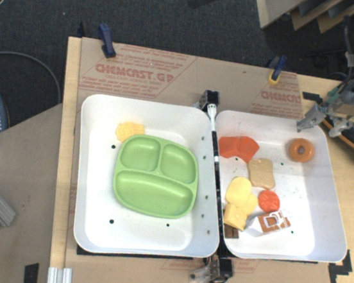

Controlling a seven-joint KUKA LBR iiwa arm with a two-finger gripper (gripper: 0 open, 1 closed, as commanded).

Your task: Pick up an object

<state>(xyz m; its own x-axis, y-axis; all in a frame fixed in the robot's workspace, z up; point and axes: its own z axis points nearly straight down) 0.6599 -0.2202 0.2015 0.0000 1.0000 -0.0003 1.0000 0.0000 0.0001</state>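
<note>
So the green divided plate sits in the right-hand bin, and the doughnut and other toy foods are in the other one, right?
Not quite. The camera view shows the green divided plate in the left-hand bin. The doughnut and most of the toy foods lie in the other, right-hand bin.

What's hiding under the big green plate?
A yellow piece pokes out from behind the green plate's top-left corner, resting on the left bin. Anything lying beneath the plate itself is covered.
</note>
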